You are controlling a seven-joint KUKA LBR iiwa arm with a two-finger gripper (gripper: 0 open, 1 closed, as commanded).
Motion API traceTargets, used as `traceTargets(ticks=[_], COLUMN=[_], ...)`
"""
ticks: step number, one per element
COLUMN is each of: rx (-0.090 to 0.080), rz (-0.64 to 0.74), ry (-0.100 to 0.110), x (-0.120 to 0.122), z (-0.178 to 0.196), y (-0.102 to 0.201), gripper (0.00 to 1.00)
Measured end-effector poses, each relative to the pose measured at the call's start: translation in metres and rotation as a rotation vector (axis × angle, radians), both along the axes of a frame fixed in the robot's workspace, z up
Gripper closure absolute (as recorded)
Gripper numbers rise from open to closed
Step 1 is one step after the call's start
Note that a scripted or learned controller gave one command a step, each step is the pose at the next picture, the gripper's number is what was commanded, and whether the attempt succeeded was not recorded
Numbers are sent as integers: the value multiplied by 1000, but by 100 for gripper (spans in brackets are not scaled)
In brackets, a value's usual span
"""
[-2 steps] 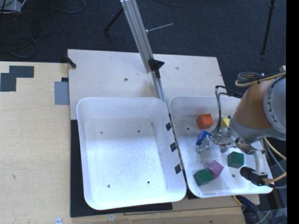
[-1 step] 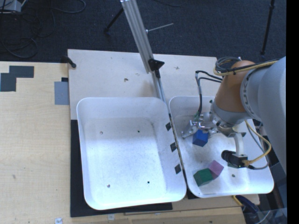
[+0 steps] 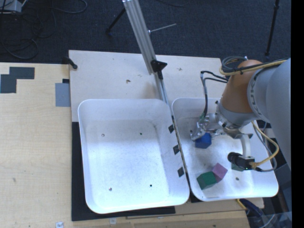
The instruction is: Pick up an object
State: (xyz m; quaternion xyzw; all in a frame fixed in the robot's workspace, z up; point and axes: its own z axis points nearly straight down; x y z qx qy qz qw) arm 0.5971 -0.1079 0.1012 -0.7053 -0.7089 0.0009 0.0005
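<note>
My gripper (image 3: 201, 133) reaches down into the right bin (image 3: 259, 186) from the right, under the orange wrist band. A small blue block (image 3: 204, 141) lies right at its fingertips, touching or nearly touching them. Whether the block sits between the fingers I cannot tell. Near the bin's front edge rest a green block (image 3: 206, 180) and a pink block (image 3: 219, 170), side by side and well clear of the gripper.
The left bin (image 3: 126, 151) is a wide white tray beside the right one. A slanted aluminium bar (image 3: 142, 37) rises from the divider between the bins toward the back. Cables (image 3: 259, 158) and a black connector (image 3: 237, 161) hang over the right bin's right side.
</note>
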Motion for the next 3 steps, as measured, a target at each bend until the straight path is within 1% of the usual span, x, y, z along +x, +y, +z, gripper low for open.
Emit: traceTargets(ticks=[1, 2, 3], rx=[4, -1, 4], rz=[2, -7, 1], ry=[-6, -2, 6], x=[-8, -14, -38], z=[94, 126, 102], y=[87, 49, 143], gripper=[100, 100, 100])
